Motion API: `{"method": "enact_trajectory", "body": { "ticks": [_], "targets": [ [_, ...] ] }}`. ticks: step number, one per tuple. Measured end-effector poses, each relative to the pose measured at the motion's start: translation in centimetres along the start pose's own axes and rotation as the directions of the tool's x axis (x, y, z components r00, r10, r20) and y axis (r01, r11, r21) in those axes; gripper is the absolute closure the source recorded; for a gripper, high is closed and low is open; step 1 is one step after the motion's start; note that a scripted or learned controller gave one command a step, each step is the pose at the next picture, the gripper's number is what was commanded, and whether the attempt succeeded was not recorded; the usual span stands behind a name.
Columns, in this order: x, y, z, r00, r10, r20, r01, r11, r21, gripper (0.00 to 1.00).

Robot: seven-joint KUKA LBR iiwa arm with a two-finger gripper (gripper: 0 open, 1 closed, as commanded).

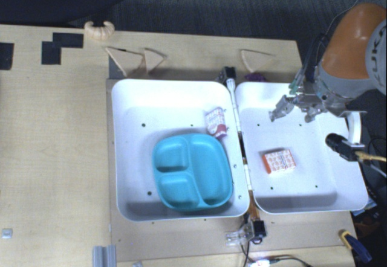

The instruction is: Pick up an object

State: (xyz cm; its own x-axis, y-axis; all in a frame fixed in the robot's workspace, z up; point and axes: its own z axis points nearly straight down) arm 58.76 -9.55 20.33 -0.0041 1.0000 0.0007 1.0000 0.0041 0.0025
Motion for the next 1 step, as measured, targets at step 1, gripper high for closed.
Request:
{"method": "enact_trajectory", "body": {
  "ticks": [1],
  "targets": [
    [-3.99,-1.08,11.63,1.0,0.002,0.003,-0.002,1.0,-0.006,0.0]
  ]
}}
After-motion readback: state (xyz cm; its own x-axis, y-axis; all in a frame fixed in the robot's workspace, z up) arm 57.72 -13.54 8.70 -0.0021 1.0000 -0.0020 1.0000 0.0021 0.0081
